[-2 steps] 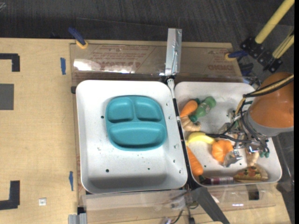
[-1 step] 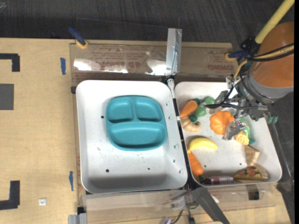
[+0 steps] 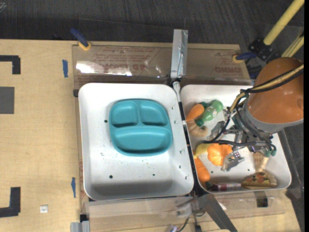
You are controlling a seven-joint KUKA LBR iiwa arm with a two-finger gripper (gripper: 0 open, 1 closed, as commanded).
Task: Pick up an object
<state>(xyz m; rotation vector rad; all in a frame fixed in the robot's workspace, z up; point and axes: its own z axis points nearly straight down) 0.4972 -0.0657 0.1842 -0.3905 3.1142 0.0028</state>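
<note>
My gripper (image 3: 235,154) is lowered into the right bin (image 3: 282,166), beneath the arm's orange band (image 3: 280,98). It sits just right of an orange and yellow toy pepper (image 3: 217,153), touching or nearly touching it. Cables and the wrist hide the gripper's tips. Nothing is visibly lifted. Other toys lie around it: an orange carrot (image 3: 195,112), a green piece (image 3: 211,111), a tan item (image 3: 195,127), a second orange piece (image 3: 202,169), a pizza slice (image 3: 259,180) and a dark marker (image 3: 224,186).
The left bin (image 3: 91,144) holds a teal divided plate (image 3: 140,127). A ridge (image 3: 186,139) separates the two bins. A small brown item (image 3: 261,161) lies right of the gripper. Wooden bench (image 3: 34,129) spreads to the left.
</note>
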